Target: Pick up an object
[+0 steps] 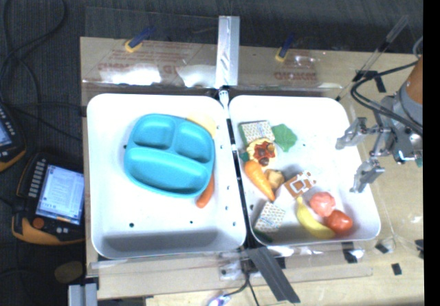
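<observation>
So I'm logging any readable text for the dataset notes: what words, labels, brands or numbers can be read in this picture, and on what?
Nothing can be read for certain.
Clear sheet behind the bins: faint reddish print, too blurred to read.
The same print at its right end: also blurred.
Handheld screen left of the bench: lit, its contents too small to read.
Small patterned packets in the right bin: pattern, no legible letters.
</observation>
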Controlling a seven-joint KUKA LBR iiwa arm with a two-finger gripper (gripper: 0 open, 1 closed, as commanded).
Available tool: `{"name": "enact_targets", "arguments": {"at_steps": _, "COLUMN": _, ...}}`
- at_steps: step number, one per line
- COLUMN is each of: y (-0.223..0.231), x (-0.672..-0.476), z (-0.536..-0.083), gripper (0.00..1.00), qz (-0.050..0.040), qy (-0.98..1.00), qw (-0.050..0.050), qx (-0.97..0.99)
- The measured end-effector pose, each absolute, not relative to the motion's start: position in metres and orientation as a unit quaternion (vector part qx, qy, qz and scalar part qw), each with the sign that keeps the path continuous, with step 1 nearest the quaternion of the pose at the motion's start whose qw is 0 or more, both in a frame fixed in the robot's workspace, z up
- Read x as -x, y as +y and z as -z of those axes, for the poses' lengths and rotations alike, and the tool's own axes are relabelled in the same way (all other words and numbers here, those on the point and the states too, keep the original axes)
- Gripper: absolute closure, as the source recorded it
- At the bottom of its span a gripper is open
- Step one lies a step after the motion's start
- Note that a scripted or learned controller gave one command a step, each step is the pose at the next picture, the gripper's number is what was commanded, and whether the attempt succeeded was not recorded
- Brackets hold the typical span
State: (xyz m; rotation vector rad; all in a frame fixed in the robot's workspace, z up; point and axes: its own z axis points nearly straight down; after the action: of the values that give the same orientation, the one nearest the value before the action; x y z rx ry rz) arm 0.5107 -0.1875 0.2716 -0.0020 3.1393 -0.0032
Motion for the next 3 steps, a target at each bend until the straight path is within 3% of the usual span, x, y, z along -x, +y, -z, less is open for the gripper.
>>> {"name": "enact_targets", "arguments": {"at_steps": 1, "y": -0.185, "x": -0.485, "z": -0.143, "gripper": 0.00, "qz": 0.0005, "qy": 0.987, "qw": -0.001, "qx": -0.160}}
{"name": "enact_targets", "arguments": {"at_steps": 2, "y": -0.206, "x": -0.491, "z": -0.098, "gripper": 0.00, "qz": -0.0042, "qy": 0.913, "qw": 0.006, "qx": -0.409}}
{"name": "enact_targets", "arguments": {"at_steps": 3, "y": -0.205, "x": -0.494, "z": -0.108, "gripper": 1.00, "qz": -0.0031, "qy": 0.913, "qw": 0.012, "qx": -0.407}}
